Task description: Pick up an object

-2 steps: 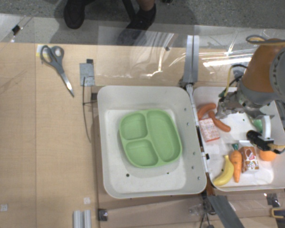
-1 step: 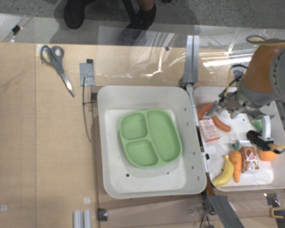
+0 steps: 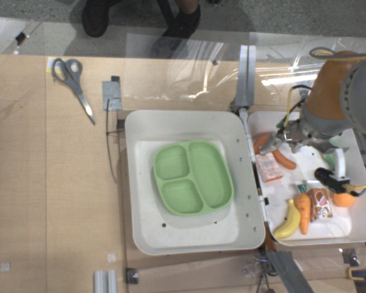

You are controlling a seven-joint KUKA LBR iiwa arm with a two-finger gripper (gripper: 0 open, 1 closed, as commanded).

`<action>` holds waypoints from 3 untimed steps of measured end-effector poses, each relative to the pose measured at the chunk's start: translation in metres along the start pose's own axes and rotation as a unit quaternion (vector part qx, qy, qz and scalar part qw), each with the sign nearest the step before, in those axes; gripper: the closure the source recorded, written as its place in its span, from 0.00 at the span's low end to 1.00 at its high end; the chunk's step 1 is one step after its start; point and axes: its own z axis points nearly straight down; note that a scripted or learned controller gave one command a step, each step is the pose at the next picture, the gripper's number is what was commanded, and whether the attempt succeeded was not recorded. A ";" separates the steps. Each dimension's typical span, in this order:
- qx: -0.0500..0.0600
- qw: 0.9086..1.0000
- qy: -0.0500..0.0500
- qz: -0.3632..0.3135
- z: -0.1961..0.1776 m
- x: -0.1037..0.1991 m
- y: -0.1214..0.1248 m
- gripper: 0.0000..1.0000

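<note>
While we look down on the pale wooden worktop (image 3: 49, 182), scissors (image 3: 73, 85) lie at its far left and a grey speckled floor runs along the top, where dark shoes (image 3: 100, 8) are cut off by the frame. The left bin (image 3: 140, 224) holds a green divided tray (image 3: 192, 177). The right bin (image 3: 335, 234) carries a banana (image 3: 287, 221), a carrot (image 3: 303, 211), two sausages (image 3: 274, 151) and a small packet (image 3: 269, 168). The arm (image 3: 344, 96) hangs over that bin, and its bulk hides the hand; we cannot tell whether it is open or closed. The bin's right side runs out of frame.
</note>
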 end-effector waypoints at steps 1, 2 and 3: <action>-0.005 1.000 0.000 0.000 -0.014 0.000 0.003 1.00; -0.005 1.000 0.000 0.000 -0.014 0.000 0.003 0.00; -0.002 1.000 0.002 -0.019 0.000 -0.005 -0.001 0.00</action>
